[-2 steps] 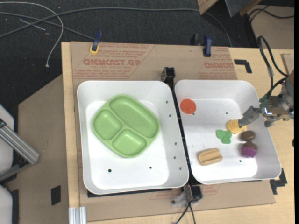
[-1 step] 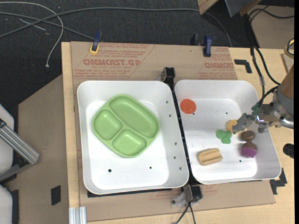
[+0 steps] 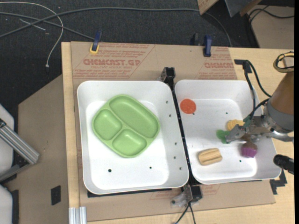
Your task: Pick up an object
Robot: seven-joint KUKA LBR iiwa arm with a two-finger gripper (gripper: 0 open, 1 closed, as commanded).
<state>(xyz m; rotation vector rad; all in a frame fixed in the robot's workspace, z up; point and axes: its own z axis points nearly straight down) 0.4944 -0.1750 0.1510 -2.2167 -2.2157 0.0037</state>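
Observation:
In the right bin (image 3: 210,90) lie an orange round slice (image 3: 188,107), a tan bread roll (image 3: 210,156), a yellow piece (image 3: 233,124), a green item (image 3: 223,135) and a purple item (image 3: 249,149). My gripper (image 3: 238,133) reaches in from the right, low over the bin. Its tip sits right next to the green item and just below the yellow piece. The purple item lies just under the wrist. Whether anything sits between the fingers is hidden.
The left bin (image 3: 88,125) holds a green divided plate (image 3: 125,125). A black cable (image 3: 252,85) runs along the right bin's far right edge. Two clamps (image 3: 96,42) hold the cardboard at the back.

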